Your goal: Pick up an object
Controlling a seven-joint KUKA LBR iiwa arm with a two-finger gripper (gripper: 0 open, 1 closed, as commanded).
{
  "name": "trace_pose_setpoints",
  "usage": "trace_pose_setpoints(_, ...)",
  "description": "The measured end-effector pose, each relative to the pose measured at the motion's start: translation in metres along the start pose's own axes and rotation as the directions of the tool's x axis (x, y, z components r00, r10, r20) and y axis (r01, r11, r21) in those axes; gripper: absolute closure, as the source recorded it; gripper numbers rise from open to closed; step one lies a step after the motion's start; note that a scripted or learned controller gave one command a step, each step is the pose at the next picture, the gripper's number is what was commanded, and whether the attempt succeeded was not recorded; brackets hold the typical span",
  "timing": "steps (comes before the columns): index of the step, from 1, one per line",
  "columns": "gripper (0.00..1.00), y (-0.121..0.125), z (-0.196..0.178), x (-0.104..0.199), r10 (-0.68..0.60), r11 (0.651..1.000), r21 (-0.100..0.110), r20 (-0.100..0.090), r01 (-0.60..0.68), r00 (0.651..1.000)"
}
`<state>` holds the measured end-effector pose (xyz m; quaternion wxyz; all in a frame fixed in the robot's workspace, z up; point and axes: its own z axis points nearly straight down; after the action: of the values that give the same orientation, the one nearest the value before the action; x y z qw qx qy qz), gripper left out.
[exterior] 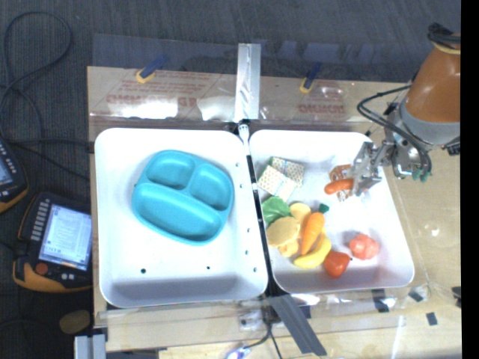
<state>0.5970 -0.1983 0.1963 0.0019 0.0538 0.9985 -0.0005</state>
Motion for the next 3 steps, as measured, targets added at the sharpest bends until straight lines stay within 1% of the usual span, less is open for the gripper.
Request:
trace_pose_setpoints(1,1.0,-0.027,-0.053,0.065,0.02,1.0,0.001,-0.001,-0.02,1.0)
trace_pose_setpoints(2,1.0,-0.037,-0.068,0.105,0.042,0.999,0.0,-0.002,-0.042,0.999)
trace_pose_setpoints(3,1.0,-0.037,-0.056,0.108,-0.08,0.997,0.001,-0.001,0.08,0.997)
